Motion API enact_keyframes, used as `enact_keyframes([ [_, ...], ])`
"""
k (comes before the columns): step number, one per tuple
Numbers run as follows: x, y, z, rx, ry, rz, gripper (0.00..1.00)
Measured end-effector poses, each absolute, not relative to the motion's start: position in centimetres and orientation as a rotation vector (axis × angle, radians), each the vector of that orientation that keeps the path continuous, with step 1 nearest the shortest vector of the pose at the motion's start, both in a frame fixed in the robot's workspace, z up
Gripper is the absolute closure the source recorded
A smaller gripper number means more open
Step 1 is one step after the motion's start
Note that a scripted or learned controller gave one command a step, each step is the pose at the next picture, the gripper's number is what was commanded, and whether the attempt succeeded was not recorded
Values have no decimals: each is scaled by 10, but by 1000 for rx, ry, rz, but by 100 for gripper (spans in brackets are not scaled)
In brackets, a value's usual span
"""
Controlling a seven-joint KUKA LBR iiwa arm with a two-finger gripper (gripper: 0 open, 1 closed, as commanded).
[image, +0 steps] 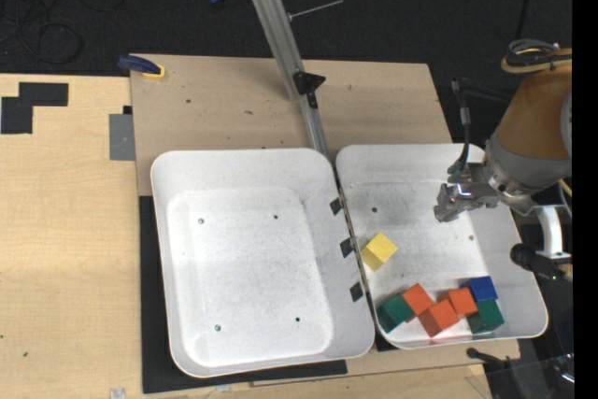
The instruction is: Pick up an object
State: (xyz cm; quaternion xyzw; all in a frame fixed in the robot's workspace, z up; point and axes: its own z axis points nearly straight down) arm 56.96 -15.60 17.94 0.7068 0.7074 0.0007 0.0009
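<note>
Gripper [455, 198] over R bin, finger state can't tell; yellow block [379, 250] down-left, apart.

Two white bins [245, 346], one yellow block [379, 250], three orange blocks [418, 299], two green blocks [394, 312], one blue block [482, 289]

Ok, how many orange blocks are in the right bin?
2. One orange block sits at the left of the cluster beside a green block; the other orange block lies right of it, below the blue block. More may be hidden.
</note>
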Motion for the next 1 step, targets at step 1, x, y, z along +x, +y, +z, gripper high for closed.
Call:
enact_keyframes([
  [1, 571, -157, 222, 2219, 2221, 2, 100],
])
